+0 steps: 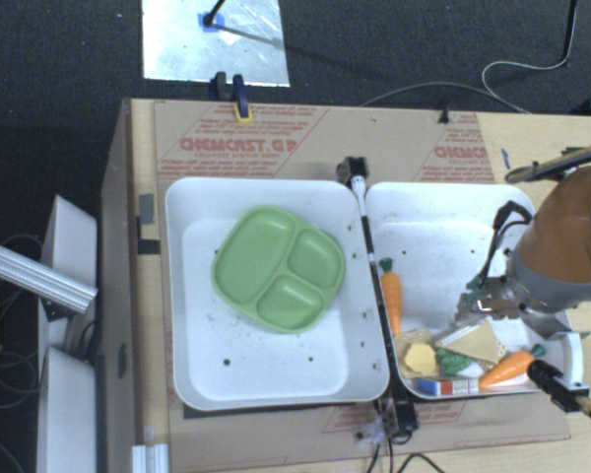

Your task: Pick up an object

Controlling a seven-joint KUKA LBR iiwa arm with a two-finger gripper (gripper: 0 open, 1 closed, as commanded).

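Note:
The right bin (433, 225) holds several toy foods. An orange carrot (391, 302) lies along its left wall. At its front edge sit a yellow piece (421, 359), a green piece (457, 364), a pale beige wedge (479, 343), a second carrot (509, 367) and a flat white, blue and red box (448, 387). My gripper (472, 310) hangs low over the right bin, just above and behind the beige wedge and right of the first carrot. I see nothing held in it.
The left bin (192, 264) carries a green divided plate (279, 268). A black divider rail (369, 264) runs between the bins. The grey and orange arm (566, 244) covers the right bin's right side. Cardboard lies behind the bins.

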